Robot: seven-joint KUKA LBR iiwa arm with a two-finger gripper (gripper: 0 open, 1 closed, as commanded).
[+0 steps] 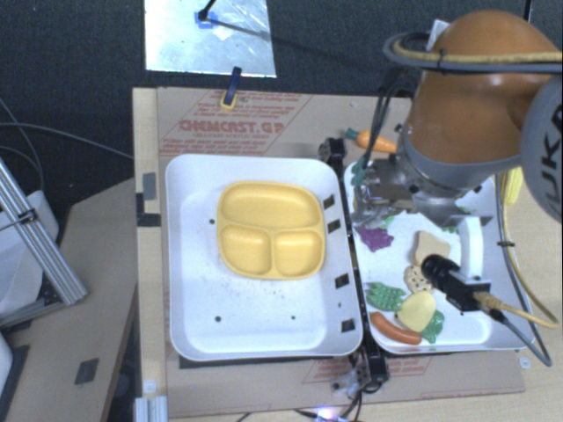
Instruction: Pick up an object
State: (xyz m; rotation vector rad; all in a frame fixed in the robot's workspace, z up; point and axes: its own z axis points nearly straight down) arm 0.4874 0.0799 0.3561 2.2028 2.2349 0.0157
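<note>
The nearest candidate is the purple grape cluster (376, 237), lying in the right bin (471, 328) close to the wall it shares with its neighbour, just below the metal wrist hardware. The jaws sit under the arm (475, 86), whose orange bulk hides them, so I cannot tell whether they are open or shut, nor whether they have hold of anything. To do this well, I judge the descent should be straight down with the jaws spanning the cluster's narrow side, clear of the bin wall, since a grip started too near that wall would likely catch it. Other toys lie further down the same bin: a green pod (384, 295), a red sausage (396, 330), a yellow piece (418, 309) and a pale slice (431, 244), packed near enough to be nudged. An orange carrot (374, 141) rests at the top edge. The left bin (202, 306) carries a yellow divided plate (270, 229). Both bins stand on printed cardboard (233, 126) over the table (97, 262); beyond it a foil sheet (209, 25) lies on dark flooring
</note>
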